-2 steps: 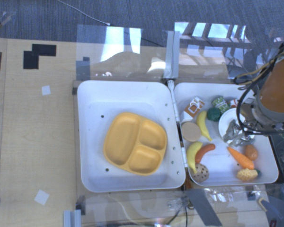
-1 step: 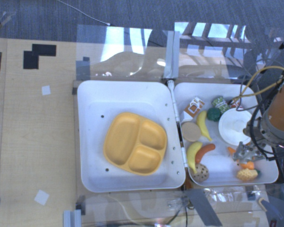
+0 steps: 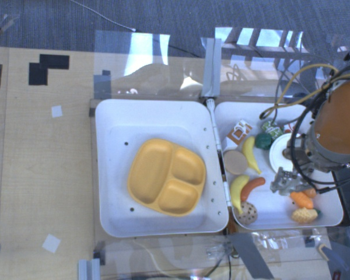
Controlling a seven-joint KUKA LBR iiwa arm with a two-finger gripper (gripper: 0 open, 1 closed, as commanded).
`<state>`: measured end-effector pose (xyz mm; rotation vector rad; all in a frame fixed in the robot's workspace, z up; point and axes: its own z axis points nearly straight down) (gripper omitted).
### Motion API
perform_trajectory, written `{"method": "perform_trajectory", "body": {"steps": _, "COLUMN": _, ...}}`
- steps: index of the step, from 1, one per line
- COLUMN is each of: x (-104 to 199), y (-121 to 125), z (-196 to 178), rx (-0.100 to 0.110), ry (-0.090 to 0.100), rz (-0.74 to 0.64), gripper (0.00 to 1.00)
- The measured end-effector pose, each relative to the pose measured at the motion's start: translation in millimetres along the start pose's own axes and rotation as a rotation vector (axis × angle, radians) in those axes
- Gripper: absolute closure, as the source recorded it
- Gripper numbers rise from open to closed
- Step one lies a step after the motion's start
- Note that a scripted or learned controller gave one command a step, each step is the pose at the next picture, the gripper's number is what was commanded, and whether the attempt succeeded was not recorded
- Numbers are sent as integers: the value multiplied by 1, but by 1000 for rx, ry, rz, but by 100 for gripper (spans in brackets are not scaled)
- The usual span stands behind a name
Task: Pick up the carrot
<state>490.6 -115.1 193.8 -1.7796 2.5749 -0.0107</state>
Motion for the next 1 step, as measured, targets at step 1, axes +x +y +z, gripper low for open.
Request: {"method": "perform_trajectory", "body": {"steps": 1, "x": 52, "y": -34, "z": -9, "rx": -5, "ry": 2, "rz": -197, "gripper": 100}}
